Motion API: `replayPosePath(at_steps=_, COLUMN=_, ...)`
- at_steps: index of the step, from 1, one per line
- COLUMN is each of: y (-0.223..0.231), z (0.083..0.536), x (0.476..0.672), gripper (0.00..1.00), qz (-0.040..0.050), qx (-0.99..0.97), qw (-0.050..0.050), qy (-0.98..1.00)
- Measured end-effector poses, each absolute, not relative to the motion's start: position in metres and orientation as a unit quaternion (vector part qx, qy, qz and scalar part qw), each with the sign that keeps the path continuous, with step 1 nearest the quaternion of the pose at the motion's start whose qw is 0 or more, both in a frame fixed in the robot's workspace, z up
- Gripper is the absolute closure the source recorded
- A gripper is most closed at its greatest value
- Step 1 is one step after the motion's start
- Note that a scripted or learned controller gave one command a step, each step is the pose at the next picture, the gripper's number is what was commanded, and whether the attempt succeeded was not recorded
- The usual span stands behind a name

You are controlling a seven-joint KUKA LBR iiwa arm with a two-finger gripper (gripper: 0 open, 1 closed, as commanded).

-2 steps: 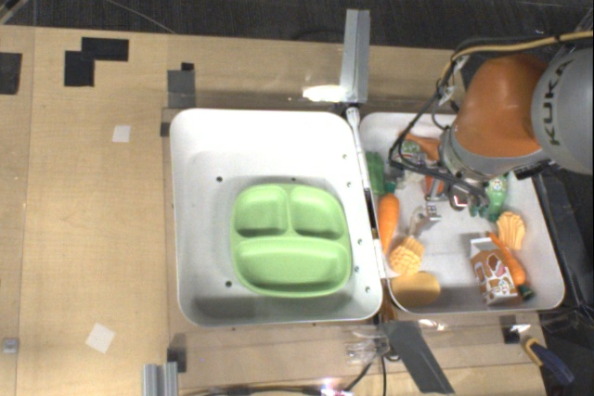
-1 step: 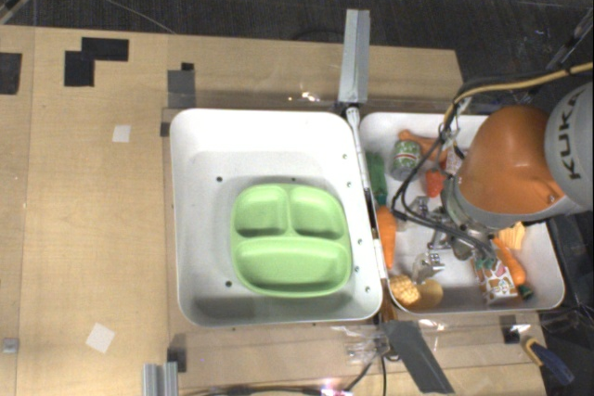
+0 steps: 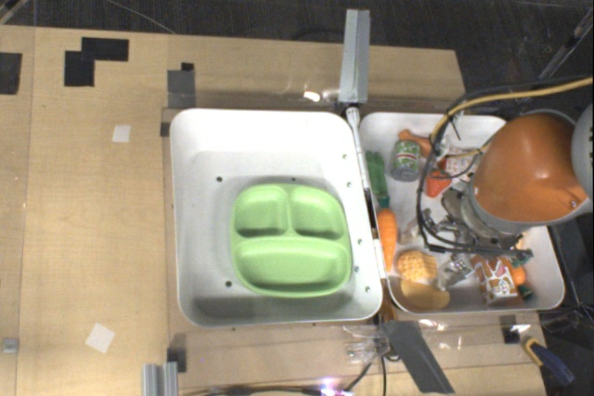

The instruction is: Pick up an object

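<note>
Lower right of the frame: your gripper (image 3: pixel 457 266) hangs low in the right bin (image 3: pixel 555 292), over a yellow toy (image 3: pixel 417 267) and a small carton (image 3: pixel 498 281). Centre on one item before you lift. Whether it grips anything, you cannot tell; the orange wrist (image 3: pixel 529 167) hides it. Farther up, perhaps a can (image 3: pixel 406 156). At centre, the green tray (image 3: pixel 290 237) sits untouched.

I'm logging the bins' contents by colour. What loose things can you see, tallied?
Green: 2, divided plate, long piece
Orange: 1, carrot
Yellow-tan: 2, round pieces
Grey can: 1
Red-white carton: 1
Total: 7 visible; the arm covers others.
</note>
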State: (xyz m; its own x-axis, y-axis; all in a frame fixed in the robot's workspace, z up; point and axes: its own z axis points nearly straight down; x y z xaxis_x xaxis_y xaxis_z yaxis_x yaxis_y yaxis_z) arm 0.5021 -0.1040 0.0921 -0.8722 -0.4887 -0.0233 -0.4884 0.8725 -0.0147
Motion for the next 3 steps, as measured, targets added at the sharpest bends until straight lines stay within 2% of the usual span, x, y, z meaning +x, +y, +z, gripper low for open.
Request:
replayPosePath(at_steps=1, y=-0.115, z=0.092, x=0.514, gripper=0.00, qz=-0.0060, qx=-0.467, qw=0.012, qy=0.884)
replayPosePath(at_steps=2, y=-0.090, z=0.093, x=0.495, gripper=0.00, qz=-0.0078, qx=-0.466, qw=0.012, qy=0.885)
replayPosePath(at_steps=3, y=-0.100, z=0.093, x=0.495, gripper=0.00, qz=-0.0090, qx=-0.699, qw=0.011, qy=0.715)
